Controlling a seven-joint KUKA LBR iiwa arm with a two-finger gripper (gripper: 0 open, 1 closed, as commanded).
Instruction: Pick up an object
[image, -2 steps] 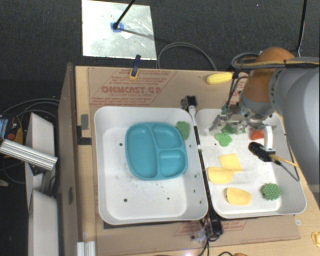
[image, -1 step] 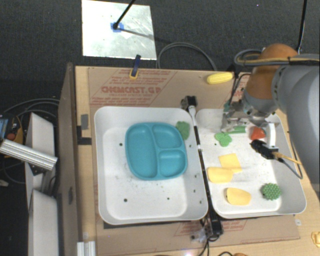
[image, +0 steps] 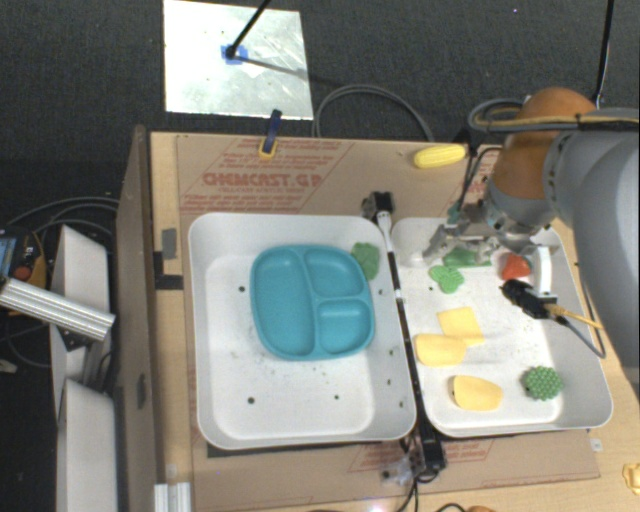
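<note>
The right bin (image: 596, 396) holds a small green piece (image: 447, 278) near its back left. A red-orange piece (image: 515, 267) lies to that piece's right. Toward the front are a yellow square slice (image: 460, 323), a yellow block (image: 440, 350), a rounded yellow piece (image: 476, 393) and a bumpy green ball (image: 541, 382). My gripper (image: 462, 243) hangs low over the back of this bin, just behind the green piece. Nothing can be seen held in it.
In the left bin (image: 228, 405) sits a blue divided plate (image: 310, 302), and a green leafy piece (image: 366, 259) lies at the plate's back right corner. Behind the bins, a yellow object (image: 439, 155) rests on the cardboard. The arm covers the right bin's back right.
</note>
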